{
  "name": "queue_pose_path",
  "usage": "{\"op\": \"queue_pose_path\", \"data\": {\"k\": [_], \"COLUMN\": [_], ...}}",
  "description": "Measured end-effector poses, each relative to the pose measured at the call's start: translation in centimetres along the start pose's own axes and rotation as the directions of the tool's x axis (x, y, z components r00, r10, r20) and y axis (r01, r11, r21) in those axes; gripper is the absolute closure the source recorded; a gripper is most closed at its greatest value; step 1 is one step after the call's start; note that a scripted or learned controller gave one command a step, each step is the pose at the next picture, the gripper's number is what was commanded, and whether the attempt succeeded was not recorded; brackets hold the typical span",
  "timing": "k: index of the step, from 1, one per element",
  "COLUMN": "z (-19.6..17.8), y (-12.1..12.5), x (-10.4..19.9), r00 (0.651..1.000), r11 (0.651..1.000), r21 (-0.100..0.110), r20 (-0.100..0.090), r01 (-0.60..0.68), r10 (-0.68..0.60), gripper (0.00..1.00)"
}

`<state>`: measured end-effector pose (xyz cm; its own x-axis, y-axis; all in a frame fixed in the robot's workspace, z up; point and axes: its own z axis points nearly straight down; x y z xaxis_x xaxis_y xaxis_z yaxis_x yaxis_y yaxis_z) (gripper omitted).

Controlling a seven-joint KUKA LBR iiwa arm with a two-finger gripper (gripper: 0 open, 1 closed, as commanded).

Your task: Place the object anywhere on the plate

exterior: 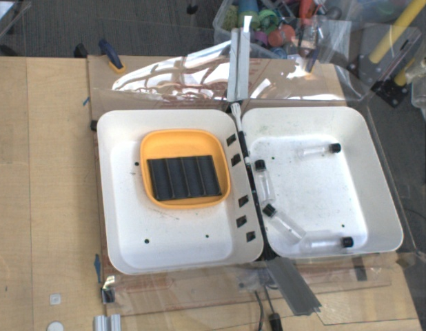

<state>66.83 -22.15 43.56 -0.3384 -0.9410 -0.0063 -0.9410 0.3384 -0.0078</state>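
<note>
Fingers open or closed: cannot tell. Black ridged object point(184, 178) lies flat on the orange plate point(185, 139) inside the left bin point(165, 243).

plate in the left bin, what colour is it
Orange-yellow plate, seen best in the camera view, with a dark ribbed block lying on it.

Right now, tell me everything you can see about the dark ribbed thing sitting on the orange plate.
The dark ribbed object is a flat, roughly rectangular black slab with four raised lengthwise bars separated by narrow grooves; it looks like matte plastic or rubber. It lies flat, tilted slightly off square, on the orange plate, covering most of the plate's floor toward its front rim. The plate sits in the left white bin. Only the plate touches it.
</note>
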Motion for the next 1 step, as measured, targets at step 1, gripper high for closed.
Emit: {"op": "queue_pose_path", "data": {"k": [1], "z": [0.04], "y": [0.01], "x": [0.01], "r00": [0.947], "r11": [0.947], "r21": [-0.002], "r20": [0.001], "r01": [0.320], "r10": [-0.320], "gripper": [1.00]}}
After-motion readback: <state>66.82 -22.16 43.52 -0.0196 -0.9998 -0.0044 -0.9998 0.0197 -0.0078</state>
